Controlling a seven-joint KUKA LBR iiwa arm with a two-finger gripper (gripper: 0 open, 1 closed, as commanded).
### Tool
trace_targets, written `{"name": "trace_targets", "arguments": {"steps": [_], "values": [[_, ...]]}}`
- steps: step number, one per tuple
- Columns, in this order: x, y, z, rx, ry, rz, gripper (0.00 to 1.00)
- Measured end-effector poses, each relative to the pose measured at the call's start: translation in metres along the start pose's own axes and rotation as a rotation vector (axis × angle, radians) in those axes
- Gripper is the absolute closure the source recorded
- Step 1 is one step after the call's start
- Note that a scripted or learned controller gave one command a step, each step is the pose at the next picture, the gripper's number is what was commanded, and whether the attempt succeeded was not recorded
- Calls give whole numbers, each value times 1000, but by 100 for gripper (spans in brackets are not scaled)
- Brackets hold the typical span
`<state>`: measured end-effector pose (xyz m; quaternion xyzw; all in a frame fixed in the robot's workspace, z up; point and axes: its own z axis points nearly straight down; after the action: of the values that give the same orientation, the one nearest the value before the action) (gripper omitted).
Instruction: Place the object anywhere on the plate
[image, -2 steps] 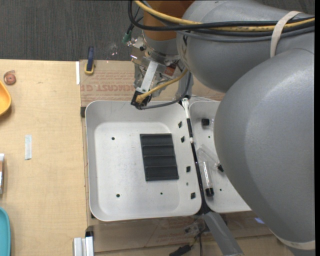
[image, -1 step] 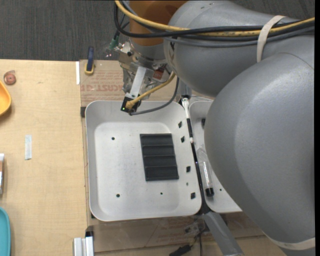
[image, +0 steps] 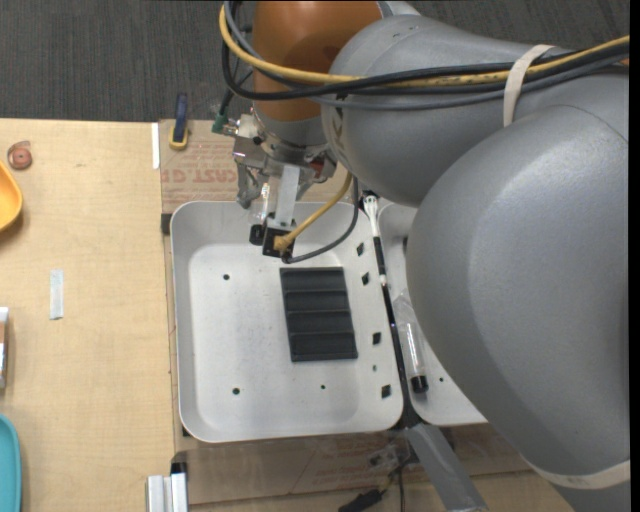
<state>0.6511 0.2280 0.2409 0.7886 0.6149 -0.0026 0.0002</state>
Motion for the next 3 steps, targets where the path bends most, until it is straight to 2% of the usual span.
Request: {"name": "trace_targets", "arguments": {"steps": [1, 2, 3], "values": [[1, 8, -15, -2, 0, -202, 100], [2, 5, 23, 0, 1, -245, 100], [-5, -15, 59, -1, 1, -346, 100]]}}
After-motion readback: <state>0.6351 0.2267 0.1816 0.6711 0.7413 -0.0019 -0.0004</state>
